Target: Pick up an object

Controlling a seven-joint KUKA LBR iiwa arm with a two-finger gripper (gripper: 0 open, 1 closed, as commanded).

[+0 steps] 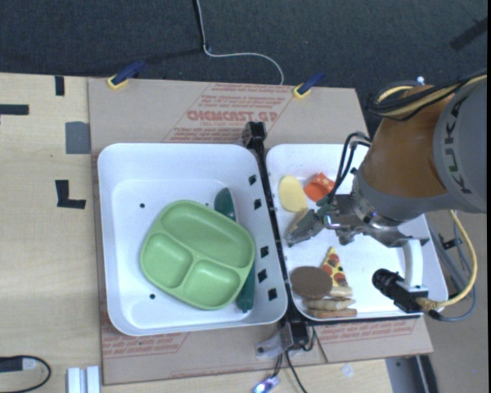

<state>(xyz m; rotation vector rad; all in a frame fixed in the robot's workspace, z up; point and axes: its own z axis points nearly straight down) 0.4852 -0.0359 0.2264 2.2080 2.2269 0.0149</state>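
Orange object (317,187) partly behind arm (409,166)

Bright even light, soft shadows, slightly blurry

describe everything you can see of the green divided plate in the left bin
The green divided plate is pale green, plastic-looking, a rounded square with three compartments: one long, two smaller. It lies face up, turned at an angle, in the left bin. A dark green object shows at its upper and lower right edges, partly under it.
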